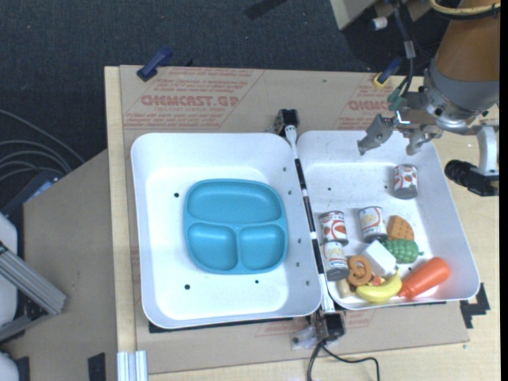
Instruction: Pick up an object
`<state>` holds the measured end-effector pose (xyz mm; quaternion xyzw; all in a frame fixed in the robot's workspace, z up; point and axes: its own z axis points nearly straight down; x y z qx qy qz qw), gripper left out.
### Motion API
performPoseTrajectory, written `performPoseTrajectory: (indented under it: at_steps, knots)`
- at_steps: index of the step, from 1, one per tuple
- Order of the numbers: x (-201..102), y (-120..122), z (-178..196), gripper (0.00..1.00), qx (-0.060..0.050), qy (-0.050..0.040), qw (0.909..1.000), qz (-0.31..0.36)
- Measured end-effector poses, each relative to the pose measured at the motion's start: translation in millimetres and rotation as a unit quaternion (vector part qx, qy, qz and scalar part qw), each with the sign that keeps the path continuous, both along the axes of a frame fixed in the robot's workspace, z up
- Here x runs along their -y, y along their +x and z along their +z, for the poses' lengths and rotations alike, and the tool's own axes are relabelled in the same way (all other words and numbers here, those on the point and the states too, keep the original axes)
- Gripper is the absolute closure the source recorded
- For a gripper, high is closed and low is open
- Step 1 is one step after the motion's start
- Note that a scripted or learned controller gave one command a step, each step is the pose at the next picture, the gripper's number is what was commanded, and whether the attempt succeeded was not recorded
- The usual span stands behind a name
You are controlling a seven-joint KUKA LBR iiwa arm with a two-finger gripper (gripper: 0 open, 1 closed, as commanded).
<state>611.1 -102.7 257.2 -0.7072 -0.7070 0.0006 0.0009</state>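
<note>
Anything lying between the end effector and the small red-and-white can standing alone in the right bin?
No. In the camera view, bare white bin floor separates the open end effector from the small red-and-white can.

A blue divided plate [236, 235] with three compartments lay in the left white bin [151, 213]. Both bins stood on a brown board [198, 101] with red printed words. A blue clamp [153, 63] sat at its far left corner. Grey cables [32, 161] lay on the dark floor.
</note>
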Motion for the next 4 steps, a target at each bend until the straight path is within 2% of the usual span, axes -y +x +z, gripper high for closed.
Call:
performPoseTrajectory:
  at_steps: [1, 2, 3, 4]
  knots:
    - [41, 3, -170, 0.0, 0.0, -0.0002, 1.0, 0.0]
    - [40, 4, -159, 1.0, 0.001, -0.0002, 1.0, -0.001]
    - [40, 4, -160, 0.0, 0.001, -0.0002, 1.0, -0.001]
    - [38, 56, -172, 0.0, 0.001, -0.0002, 1.0, 0.001]
